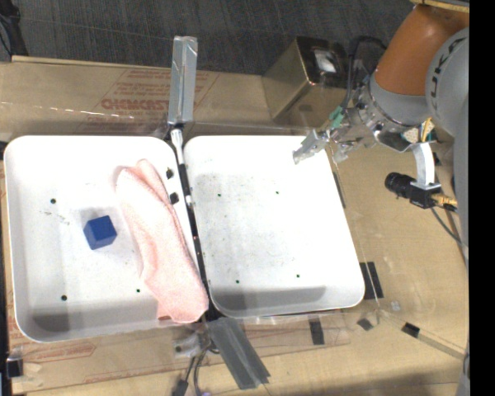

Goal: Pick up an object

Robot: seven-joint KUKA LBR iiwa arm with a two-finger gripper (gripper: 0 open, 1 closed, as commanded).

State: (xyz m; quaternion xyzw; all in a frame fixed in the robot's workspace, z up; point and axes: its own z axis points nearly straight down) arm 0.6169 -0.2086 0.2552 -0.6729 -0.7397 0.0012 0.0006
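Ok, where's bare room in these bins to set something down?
The right bin floor is bare; the gripper hovers over its far right corner. The left bin is crowded: blue cube mid-floor, pink cloth along its right wall. Bare strip left of the cube.

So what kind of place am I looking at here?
Probably a robotics lab grasping bench: a robot arm over two white bins, test objects like a blue cube and pink cloth, cardboard underneath.
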